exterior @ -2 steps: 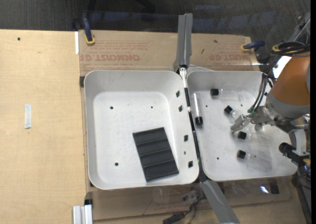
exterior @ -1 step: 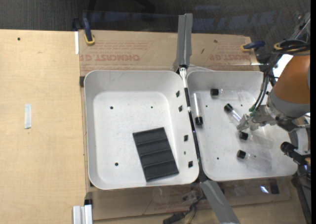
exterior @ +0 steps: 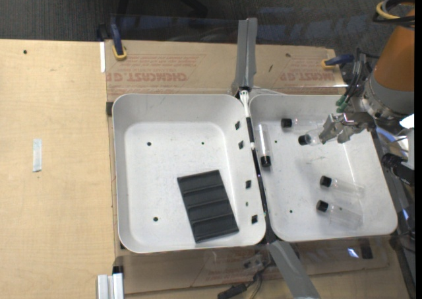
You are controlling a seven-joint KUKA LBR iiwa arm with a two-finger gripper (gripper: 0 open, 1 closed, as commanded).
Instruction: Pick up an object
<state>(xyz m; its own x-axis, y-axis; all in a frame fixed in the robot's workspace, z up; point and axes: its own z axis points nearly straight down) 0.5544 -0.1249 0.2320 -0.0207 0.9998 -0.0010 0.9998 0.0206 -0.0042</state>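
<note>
End effector (exterior: 337, 130) is hovering low over the right bin (exterior: 369, 228), fingers spread and gripping nothing I can see, just beside a clear black-capped vial (exterior: 306, 138).

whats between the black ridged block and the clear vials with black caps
In the camera view, the bins' adjoining white rims separate the black ridged block in the left bin from the clear black-capped vials in the right bin.

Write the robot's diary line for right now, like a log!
tool: over right bin | near clear vial | grasp: none seen | left bin: black ridged block
</note>
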